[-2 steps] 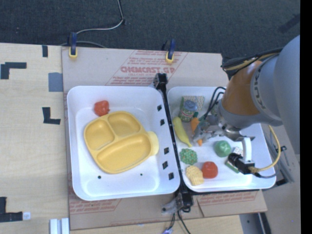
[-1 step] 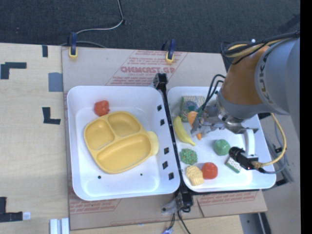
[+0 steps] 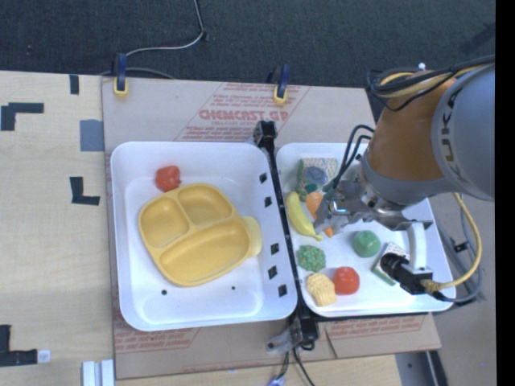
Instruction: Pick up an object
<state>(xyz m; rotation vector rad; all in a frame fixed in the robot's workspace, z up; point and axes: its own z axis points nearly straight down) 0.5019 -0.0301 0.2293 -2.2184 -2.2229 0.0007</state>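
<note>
Arm: grey body with orange band, reaching in from the table's right edge, low over the right bin (image 3: 434, 294).
End effector (image 3: 331, 207): down among the toy food near the bin's left wall; whether it is spread or pinching anything, cannot tell, since the wrist covers it.
Candidate object: orange piece (image 3: 313, 202) just beside the end effector, touching the banana (image 3: 300, 215).
Risk, crowding: banana, orange piece and patterned block (image 3: 315, 171) lie packed together; a closing grip could catch two things or shove one aside.
Risk, wall: the items sit against the divider, so one side of the grip may strike the bin wall.
Right bin contents: also broccoli (image 3: 311, 256), corn (image 3: 320, 289), red tomato (image 3: 346, 280), green ball (image 3: 366, 243).
Left bin (image 3: 129, 296): yellow divided plate (image 3: 193, 232) in the middle, small red piece (image 3: 167, 178) near the far left corner.
</note>
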